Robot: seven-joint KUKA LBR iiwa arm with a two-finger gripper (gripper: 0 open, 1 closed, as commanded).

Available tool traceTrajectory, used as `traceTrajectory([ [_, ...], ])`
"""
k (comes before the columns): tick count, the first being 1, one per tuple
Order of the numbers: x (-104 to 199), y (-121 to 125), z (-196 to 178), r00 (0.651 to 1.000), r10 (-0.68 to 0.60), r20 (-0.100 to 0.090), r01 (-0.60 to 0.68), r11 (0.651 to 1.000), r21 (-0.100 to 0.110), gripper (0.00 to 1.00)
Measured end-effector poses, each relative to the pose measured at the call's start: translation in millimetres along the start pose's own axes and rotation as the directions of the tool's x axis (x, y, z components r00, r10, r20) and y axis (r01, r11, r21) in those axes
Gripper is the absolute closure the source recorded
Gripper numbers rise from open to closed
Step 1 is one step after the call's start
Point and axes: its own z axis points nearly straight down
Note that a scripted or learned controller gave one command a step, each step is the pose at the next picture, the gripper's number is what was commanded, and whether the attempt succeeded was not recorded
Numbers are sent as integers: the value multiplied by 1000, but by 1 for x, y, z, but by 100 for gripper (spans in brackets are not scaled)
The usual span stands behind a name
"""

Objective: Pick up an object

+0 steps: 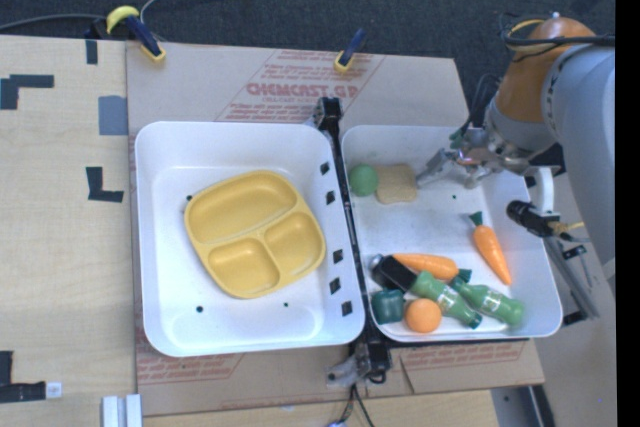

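From the overhead camera you see the gripper [452, 165] over the right bin [545, 315], its fingers spread with nothing between them, just beside the tan block [396, 184] and green ball [363, 179]. You're in the approach; next, centre over the block, descend, close.

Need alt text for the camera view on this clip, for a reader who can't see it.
A grey and orange robot arm reaches in from the right, its gripper low over the right bin near a tan block and green ball. Toy carrots and bottles lie along that bin's front. The left bin holds a yellow divided plate.
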Motion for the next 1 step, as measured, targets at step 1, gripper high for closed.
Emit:
traceTrajectory([
  [1,-25,-93,-52,1000,4,-1,-4,1000,8,0],
])
